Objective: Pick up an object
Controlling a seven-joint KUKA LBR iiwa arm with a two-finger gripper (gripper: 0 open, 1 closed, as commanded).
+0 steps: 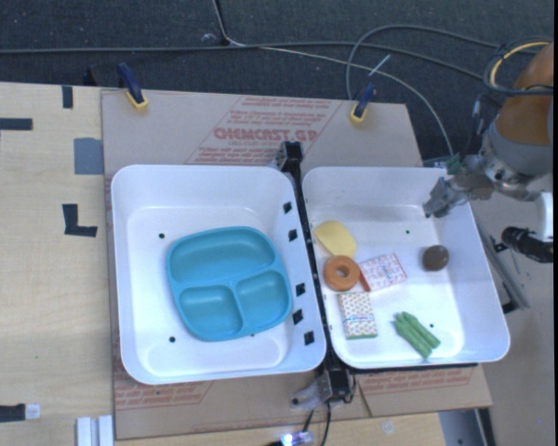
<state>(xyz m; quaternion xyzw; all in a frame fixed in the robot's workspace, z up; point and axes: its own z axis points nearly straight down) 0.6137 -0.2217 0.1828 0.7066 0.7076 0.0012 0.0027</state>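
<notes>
Tool [439,203] hovers at the right bin's [474,347] upper right rim, its state impossible to tell, and the brown ball [434,257] just below looks ready to roll off a careless pinch.

We see a blue divided plate [229,281] lying flat in the left white bin [130,249], on a cardboard sheet [251,133] held by two blue-and-yellow clamps [130,86] at 11 and 1 o'clock; black cables [260,45] cross the dark floor at 12.
</notes>
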